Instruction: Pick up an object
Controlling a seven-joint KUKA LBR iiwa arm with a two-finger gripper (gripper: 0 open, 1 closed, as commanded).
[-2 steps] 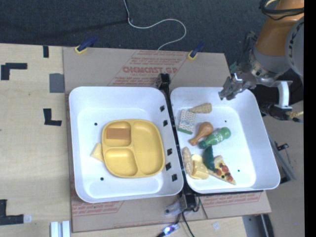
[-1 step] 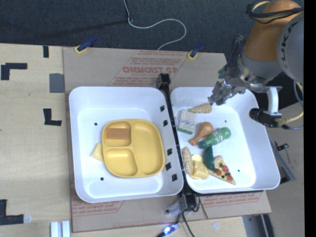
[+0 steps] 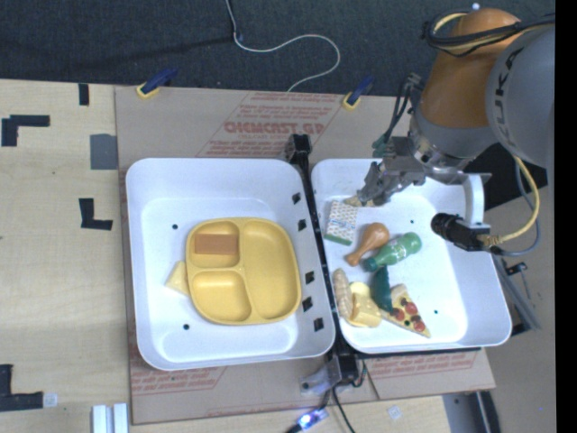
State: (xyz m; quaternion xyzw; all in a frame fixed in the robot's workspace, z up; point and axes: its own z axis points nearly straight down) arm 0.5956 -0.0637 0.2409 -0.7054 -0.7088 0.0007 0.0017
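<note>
Two white bins sit side by side on the bench, and the work is in the right bin, where the gripper hangs over the far left part, just above a small pale packet with a green edge. How wide the pincer stands cannot be told from this angle; nothing shows in it, so no object appears to be held. Its place above the packet suggests that this is the piece aimed at, probably because it lies a little apart from the others and gives a cleaner drop. The packet lies flat, close against the bin's left wall, which may leave little room on that side for a grip. Just to its right and nearer lies a toy drumstick, touching or nearly touching a green bottle that lies on its side. Nearer still are a yellowish corn-like piece, a dark green piece and a pizza slice, packed close together, so a grab there would likely catch more than one. In the left bin a yellow tray with three compartments rests in the middle; a brown block lies in its far left compartment, and a pale yellow wedge pokes out from under its left edge. A black clip sits where the two bins meet at the far side, near the arm's path but not under it.
</note>
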